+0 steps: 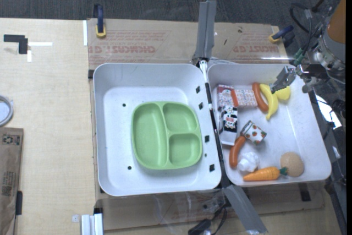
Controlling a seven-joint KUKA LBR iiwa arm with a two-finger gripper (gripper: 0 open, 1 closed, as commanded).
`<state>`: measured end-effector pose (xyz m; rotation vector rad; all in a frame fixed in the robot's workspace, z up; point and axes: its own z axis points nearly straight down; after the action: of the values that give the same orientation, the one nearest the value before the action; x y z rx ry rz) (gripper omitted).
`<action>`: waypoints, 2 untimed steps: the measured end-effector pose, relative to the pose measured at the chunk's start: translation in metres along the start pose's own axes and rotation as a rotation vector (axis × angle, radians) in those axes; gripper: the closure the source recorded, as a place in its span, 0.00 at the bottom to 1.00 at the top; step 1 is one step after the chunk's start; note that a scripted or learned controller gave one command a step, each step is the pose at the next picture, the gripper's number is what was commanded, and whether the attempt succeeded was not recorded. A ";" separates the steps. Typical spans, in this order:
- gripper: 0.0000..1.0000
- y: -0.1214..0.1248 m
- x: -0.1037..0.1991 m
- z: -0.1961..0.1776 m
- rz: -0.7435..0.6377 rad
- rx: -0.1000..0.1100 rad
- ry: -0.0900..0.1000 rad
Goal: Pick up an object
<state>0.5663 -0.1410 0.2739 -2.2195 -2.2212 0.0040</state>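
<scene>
The gripper (285,78) is hanging over the far right corner of the right bin (314,118), just above the banana (273,97). Its fingers look slightly parted with nothing between them. For a clean pick it should descend straight, straddling the banana's narrow width, clear of the orange sausage (258,95) touching it. The arm is reaching in from the right, wrist tilted leftward.
</scene>
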 end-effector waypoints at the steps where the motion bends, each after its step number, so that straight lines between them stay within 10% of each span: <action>1: 0.00 -0.016 -0.006 -0.004 0.023 0.000 0.001; 2: 0.00 0.005 -0.008 0.098 0.142 0.001 0.000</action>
<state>0.5709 -0.1488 0.1754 -2.3711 -2.0571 0.0050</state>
